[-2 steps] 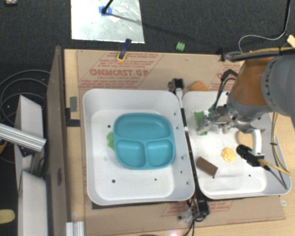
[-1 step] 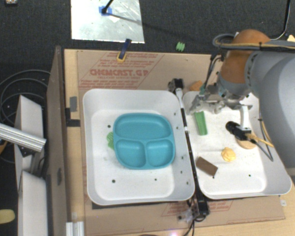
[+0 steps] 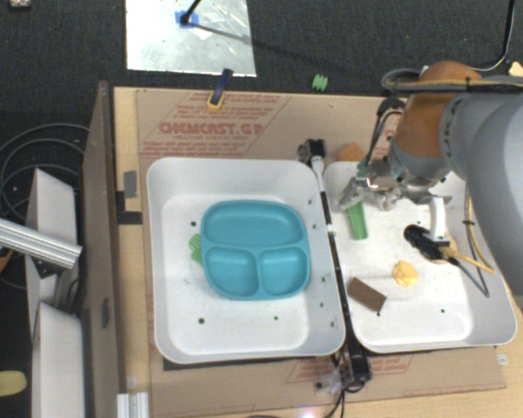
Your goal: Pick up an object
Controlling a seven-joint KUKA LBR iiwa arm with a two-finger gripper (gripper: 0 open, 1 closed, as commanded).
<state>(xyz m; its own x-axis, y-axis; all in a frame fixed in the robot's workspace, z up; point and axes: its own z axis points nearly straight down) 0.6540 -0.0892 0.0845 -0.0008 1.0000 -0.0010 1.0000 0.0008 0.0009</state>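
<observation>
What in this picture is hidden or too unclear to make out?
- Claw: the wrist above it covers its tips in the camera view, so whether it grips anything is unclear.
- Green stick: its upper end runs under the claw.
- Green piece in the left bin: mostly hidden behind the blue divided plate.
- Orange item behind the right bin: partly covered by the arm, too small to identify.

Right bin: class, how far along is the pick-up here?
Done: the hand has reached the right bin, by the green stick. In hand: nothing visibly gripped. Left: grasp and lift something; the green stick, yellow lump and brown block lie on the bin floor.
</observation>
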